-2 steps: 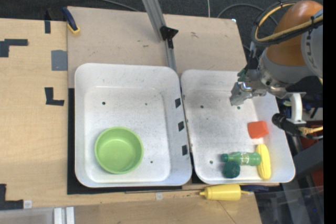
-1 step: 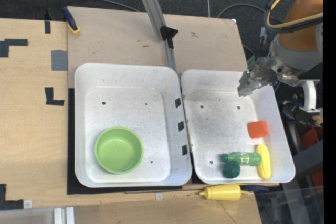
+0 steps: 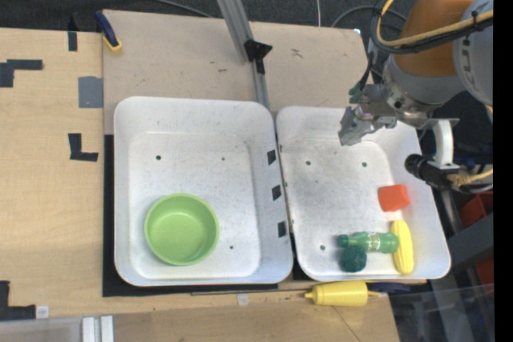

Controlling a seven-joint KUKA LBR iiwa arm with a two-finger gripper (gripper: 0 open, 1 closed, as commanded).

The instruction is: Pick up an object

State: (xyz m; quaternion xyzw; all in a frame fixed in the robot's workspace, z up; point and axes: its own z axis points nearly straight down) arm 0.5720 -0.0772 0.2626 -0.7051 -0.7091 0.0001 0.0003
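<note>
My gripper (image 3: 350,134) hangs over the far part of the right bin (image 3: 321,172), near its back edge, with bare bin floor under it. The objects lie well toward the near right corner of that bin. An orange block (image 3: 393,198) rests by the right wall. Closer to the front are a yellow banana-shaped piece (image 3: 402,246), a green bottle (image 3: 370,241) lying on its side and a dark green lump (image 3: 352,259) touching the bottle. Nothing shows at the gripper's tip.
A lime green bowl (image 3: 182,229) sits in the near left of the left bin (image 3: 192,120). A yellow bottle (image 3: 341,294) lies on the bench in front of the right bin. A slanted metal pole (image 3: 232,0) stands behind the bins.
</note>
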